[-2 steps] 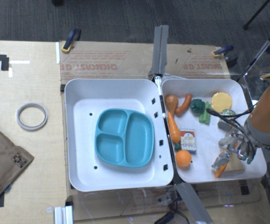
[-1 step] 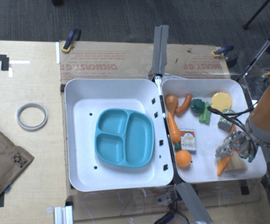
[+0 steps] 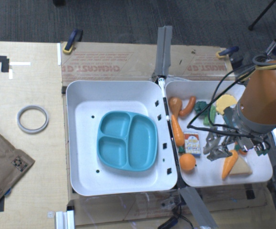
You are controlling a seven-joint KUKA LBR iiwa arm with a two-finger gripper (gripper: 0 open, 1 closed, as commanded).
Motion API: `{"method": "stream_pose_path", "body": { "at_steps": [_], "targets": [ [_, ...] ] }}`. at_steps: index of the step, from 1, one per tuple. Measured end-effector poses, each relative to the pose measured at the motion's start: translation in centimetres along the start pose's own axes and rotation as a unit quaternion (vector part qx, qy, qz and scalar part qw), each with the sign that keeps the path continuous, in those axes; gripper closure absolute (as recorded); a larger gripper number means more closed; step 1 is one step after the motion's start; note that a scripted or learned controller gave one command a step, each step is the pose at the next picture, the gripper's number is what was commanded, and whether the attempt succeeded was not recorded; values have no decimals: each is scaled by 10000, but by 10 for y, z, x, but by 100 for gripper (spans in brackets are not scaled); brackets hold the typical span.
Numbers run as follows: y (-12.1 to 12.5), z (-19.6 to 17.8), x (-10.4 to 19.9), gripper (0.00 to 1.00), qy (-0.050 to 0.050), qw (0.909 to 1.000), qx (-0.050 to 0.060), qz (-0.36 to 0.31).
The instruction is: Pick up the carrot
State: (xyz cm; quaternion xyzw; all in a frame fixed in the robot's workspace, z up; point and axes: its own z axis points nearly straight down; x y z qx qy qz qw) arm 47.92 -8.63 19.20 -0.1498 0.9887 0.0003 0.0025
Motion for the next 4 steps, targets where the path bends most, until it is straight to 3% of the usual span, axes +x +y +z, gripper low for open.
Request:
{"method": "stream_pose_path", "body": {
  "at_steps": [1,2,3,4],
  "targets": [
    [0,0,0,0,2,10000,-1,0],
    [-16,93,-21,0,-47,9978,26,-666],
    [-21,90,-20,0,-52,9428,46,-3332],
    [-18,91,-8,0,-84,8888,85,-4582]
  ]
}}
